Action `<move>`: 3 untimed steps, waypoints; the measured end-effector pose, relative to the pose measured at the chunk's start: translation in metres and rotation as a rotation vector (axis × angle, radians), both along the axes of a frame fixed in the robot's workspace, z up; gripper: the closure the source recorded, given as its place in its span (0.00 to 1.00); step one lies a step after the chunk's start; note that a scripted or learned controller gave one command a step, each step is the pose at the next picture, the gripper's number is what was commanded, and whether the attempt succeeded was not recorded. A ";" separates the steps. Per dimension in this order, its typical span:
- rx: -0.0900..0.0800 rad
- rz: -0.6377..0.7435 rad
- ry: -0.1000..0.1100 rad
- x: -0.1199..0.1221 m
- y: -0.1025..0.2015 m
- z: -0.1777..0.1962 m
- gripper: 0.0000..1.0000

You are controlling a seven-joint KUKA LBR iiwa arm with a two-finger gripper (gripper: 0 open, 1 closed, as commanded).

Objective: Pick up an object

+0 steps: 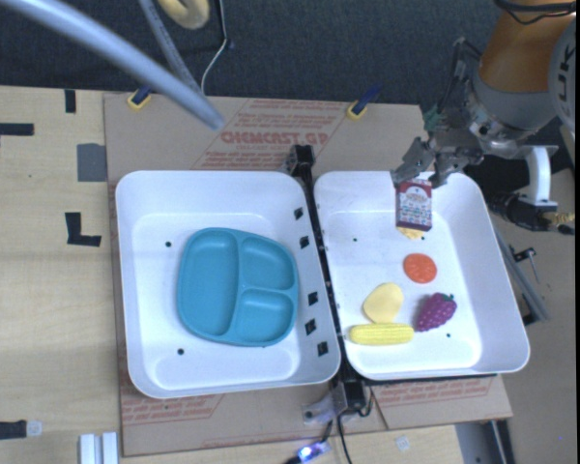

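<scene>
Wooden bench boards (39,288) are lying under a cardboard sheet (271,133) printed in red, and both white bins are sitting on that sheet side by side, touching along a black hinge strip. Over the far edge of the right bin (498,288), the gripper (427,165) is clenching the top of a small carton (415,206), which is hanging upright below the fingers with its lower end over the bin's far floor. That carton is showing a red and white printed face with a yellow band at the bottom. Nearer the camera in the same bin, an orange round slice (420,268) is lying just below the carton, well clear of it. A pale yellow lemon-shaped piece (383,303) is resting beside a purple bunch of grapes (435,311), and a yellow corn cob (381,334) is lying flat just in front of both, touching the lemon-shaped piece. In the left bin (140,259), a teal divided plate (238,285) with three compartments is occupying the middle of the floor, slightly turned. From the right, the grey arm with its orange band (527,37) is reaching in above the right bin's far corner. A grey pole (97,37) is slanting across the upper left, ending over the cardboard, with a thin cable trailing beside it.
</scene>
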State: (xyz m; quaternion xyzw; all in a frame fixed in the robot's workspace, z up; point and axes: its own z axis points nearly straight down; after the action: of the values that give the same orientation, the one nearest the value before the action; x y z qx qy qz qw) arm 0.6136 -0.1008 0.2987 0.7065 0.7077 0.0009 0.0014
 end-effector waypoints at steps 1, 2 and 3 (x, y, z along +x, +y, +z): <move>0.001 0.003 0.004 0.000 0.048 -0.007 1.00; 0.001 0.003 0.006 0.001 0.095 -0.030 1.00; 0.001 0.004 0.006 -0.007 0.146 -0.035 1.00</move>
State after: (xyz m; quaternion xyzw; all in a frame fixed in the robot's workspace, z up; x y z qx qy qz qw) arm 0.6070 0.0457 0.2636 0.7051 0.7091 -0.0008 -0.0009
